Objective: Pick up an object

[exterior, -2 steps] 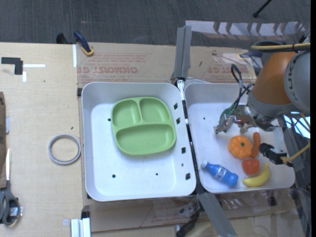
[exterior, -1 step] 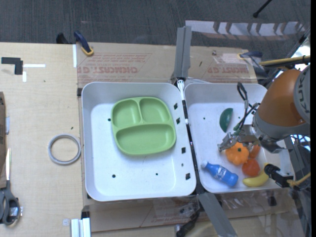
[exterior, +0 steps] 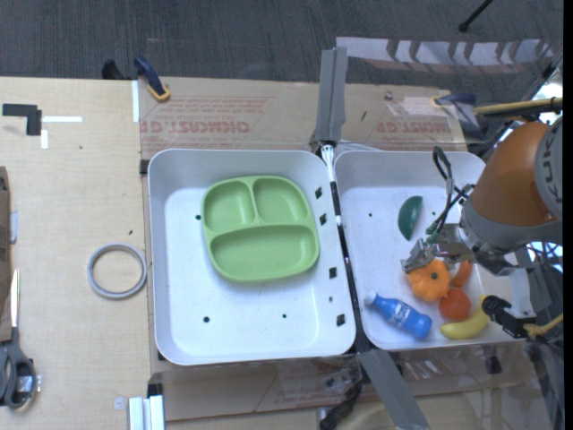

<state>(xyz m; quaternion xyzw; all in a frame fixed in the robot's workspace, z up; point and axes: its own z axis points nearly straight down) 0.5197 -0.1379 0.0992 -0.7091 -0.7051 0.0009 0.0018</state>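
Note:
In the right bin (exterior: 376, 200), my gripper (exterior: 423, 260) hangs low over the right-hand cluster of objects, just at the top edge of an orange pepper-like toy (exterior: 429, 283). A red tomato-like piece (exterior: 455, 305) lies right of the orange one. A yellow banana (exterior: 466, 327) sits by the bin's front wall. A blue bottle (exterior: 400, 316) lies on its side at the front left of the bin. A dark green piece (exterior: 409, 215) rests further back. The arm's orange band (exterior: 510, 186) hides the bin's right side. Nothing shows as lifted.
The left bin (exterior: 170, 267) holds a light green divided plate (exterior: 260, 228). On the bench to the left lie a tape ring (exterior: 116, 270) and scissors (exterior: 13, 370). A blue clamp (exterior: 152, 79) sits at the back. Cables run along the right bin's right edge.

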